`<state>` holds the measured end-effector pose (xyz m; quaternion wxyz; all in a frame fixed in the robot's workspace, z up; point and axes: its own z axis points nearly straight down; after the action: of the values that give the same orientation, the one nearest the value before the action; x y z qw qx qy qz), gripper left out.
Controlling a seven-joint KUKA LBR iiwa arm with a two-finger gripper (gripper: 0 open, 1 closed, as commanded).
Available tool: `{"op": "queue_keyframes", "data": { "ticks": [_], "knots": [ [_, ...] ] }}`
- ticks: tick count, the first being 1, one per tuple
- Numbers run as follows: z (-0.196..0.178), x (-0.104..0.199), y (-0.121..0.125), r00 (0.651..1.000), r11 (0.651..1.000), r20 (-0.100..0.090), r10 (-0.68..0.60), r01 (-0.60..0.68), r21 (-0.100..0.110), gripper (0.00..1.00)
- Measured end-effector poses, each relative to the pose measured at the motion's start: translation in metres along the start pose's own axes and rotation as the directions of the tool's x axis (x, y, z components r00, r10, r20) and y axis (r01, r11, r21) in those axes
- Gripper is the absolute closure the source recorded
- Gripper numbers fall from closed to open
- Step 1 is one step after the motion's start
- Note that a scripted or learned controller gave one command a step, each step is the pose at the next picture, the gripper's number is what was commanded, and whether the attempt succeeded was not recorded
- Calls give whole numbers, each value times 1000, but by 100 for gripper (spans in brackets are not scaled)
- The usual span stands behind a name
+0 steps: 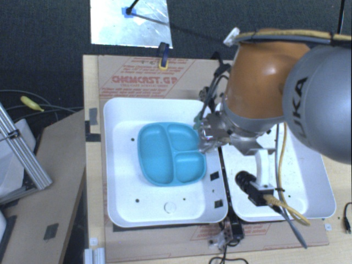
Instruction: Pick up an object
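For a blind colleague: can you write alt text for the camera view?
A grey and orange arm reaches from the right, its claw at the right edge of a blue divided plate lying in the left white bin.

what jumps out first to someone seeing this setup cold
The big grey arm with its orange band bulks over the upper right, reaching in above the bins. Next comes the bright blue divided plate lying flat in the left white bin, with the gripper at its right edge.
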<state>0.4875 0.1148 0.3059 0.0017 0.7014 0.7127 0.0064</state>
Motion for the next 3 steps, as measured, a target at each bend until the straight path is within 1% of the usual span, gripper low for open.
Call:
{"op": "queue_keyframes", "data": {
  "ticks": [1,2,3],
  "knots": [
    [-125,43,2,1000,1000,-1,6,-6,-6,100],
    [-173,27,2,1000,1000,4,11,-11,4,100],
    [-108,58,1,1000,1000,7,9,-9,14,100]
  ]
}}
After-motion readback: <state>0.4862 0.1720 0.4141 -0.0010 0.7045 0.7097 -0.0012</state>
